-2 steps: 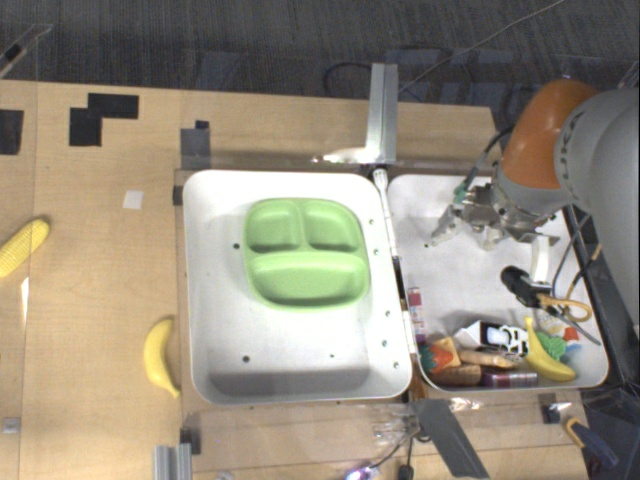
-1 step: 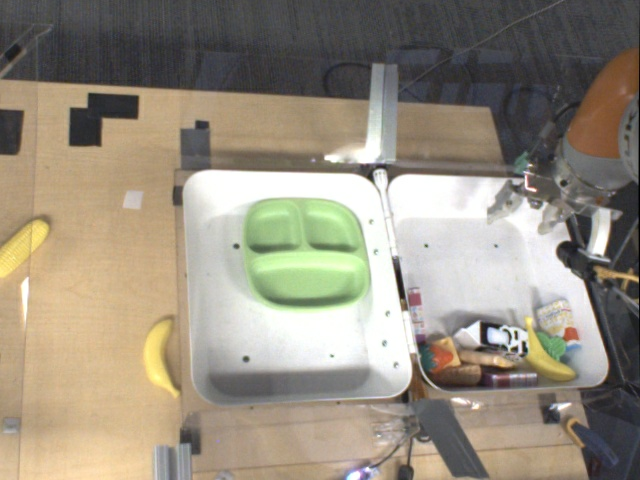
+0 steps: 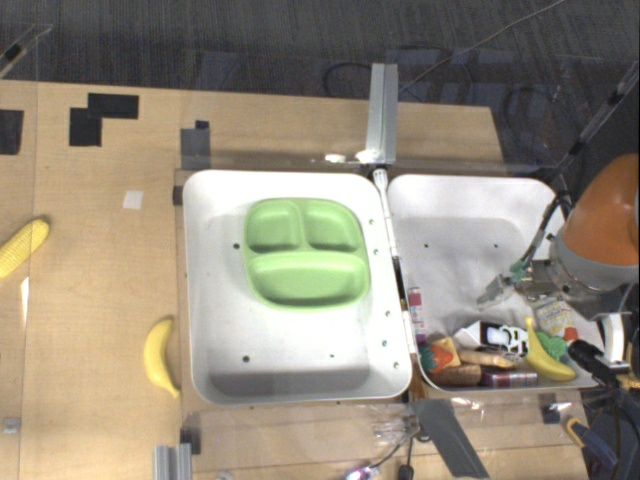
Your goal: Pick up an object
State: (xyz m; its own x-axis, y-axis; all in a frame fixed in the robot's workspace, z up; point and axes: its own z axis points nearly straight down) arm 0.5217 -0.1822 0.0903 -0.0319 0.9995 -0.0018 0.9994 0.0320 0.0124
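Claw (image 3: pixel 545 308) in right bin (image 3: pixel 450 218), toy banana (image 3: pixel 548 356) just below

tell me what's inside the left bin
The left bin holds one thing: a green divided tray, lying flat with three compartments and nothing in them. The bin floor under the tray is covered, so whatever lies beneath cannot be seen.

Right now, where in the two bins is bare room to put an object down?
Left bin: bare floor around the green tray, widest along the near wall. Right bin: the far half is bare. Its near edge is crowded with small objects, under the arm.
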